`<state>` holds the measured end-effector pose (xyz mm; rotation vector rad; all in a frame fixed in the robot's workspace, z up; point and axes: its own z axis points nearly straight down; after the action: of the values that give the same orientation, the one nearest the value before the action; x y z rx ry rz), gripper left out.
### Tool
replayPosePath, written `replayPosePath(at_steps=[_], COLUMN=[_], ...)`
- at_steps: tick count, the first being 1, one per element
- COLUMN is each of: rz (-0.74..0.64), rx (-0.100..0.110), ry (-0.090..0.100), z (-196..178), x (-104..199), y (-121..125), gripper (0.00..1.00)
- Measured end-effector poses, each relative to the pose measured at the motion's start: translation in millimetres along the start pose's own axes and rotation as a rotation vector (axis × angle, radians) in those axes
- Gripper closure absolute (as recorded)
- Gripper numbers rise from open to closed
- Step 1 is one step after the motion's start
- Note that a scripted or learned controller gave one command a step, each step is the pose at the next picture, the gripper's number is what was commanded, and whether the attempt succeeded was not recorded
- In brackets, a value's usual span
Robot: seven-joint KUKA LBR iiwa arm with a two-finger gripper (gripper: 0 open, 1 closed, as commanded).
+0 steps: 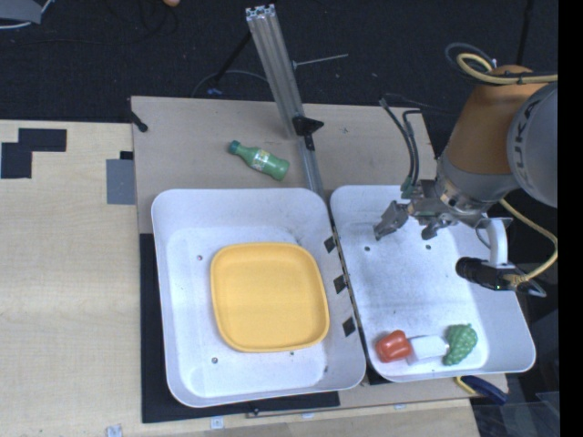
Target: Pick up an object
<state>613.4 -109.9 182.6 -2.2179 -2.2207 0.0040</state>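
Note:
My gripper [409, 227] hangs over the upper part of the right bin [392, 280], its two fingers spread open with nothing between them. Near that bin's front edge lie a red pepper-like toy [393, 345], a small white block [425, 347] and a green broccoli-like toy [461, 343], side by side and well below the gripper. A yellow square plate [270, 295] lies flat in the left bin [182, 271].
A green bottle [260, 159] lies on its side on the bench behind the left bin. A slanted aluminium post [281, 66] rises behind the bins. A black cylindrical part [481, 272] of the arm overhangs the right bin's right edge.

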Motion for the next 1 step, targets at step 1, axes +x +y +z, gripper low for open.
replayPosePath(at_steps=[1], rz=[0.000], rx=[0.002], ry=[0.000], z=[62.9], x=[1.9], y=[-4.5], gripper=[0.00])
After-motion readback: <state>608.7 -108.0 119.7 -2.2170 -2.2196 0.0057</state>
